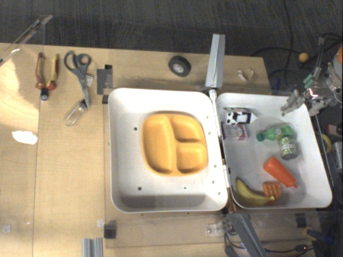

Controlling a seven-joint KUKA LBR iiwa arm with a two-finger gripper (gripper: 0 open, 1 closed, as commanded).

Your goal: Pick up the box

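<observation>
- Black-and-white printed carton box (pixel 237 116): upper left of right white bin (pixel 320 194), on a purple packet (pixel 236 131).
- Metal two-finger gripper (pixel 300 101): frame's right edge, above bin's upper-right corner; grip state cannot be told.

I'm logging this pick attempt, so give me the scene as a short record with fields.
target: box, black-and-white top with purple side, far left corner of right bin
gripper: gripper over the right bin's far right rim, apart from the box
right bin others: green bottle, orange carrot, banana, small orange waffle-like piece
left bin: left bin holds a yellow divided tray
</observation>
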